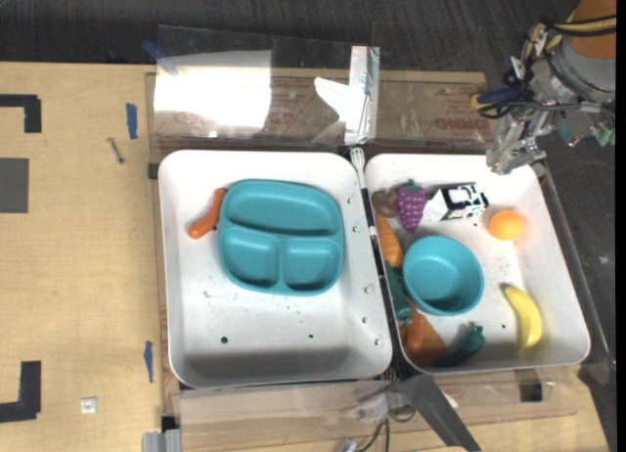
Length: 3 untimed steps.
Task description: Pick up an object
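The gripper [511, 152] is hovering over the right bin's [572, 328] far corner, jaws' state impossible to tell. The orange [506, 225], nearest, is lying just below; being round, it risks rolling from a pinch.

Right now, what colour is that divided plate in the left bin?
Teal blue; the divided plate shows best in the camera view, looking down on the left bin.
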Each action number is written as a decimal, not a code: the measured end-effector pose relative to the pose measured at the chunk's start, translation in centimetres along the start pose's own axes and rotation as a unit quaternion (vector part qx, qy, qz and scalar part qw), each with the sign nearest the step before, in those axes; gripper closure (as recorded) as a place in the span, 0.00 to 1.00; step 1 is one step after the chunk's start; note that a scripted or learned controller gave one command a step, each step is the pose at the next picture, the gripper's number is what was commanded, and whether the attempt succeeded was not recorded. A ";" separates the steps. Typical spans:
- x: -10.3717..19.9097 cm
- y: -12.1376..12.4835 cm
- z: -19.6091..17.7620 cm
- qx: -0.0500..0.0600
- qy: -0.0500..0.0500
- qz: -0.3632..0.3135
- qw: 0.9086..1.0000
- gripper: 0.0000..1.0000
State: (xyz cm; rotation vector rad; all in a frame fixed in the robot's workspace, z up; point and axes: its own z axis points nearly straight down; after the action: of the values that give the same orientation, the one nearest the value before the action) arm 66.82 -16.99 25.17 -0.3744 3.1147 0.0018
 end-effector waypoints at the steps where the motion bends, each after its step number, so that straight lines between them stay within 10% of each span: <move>1: 1.3 -5.4 -6.6 0.005 -0.005 -0.007 1.000 1.00; 2: 0.4 -1.4 1.0 -0.001 0.001 -0.001 1.000 1.00; 3: 1.2 -5.3 -5.1 0.004 -0.005 -0.073 0.997 1.00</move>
State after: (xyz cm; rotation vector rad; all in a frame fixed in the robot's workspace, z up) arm 66.87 -22.42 30.28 -0.5976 3.0685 -0.0105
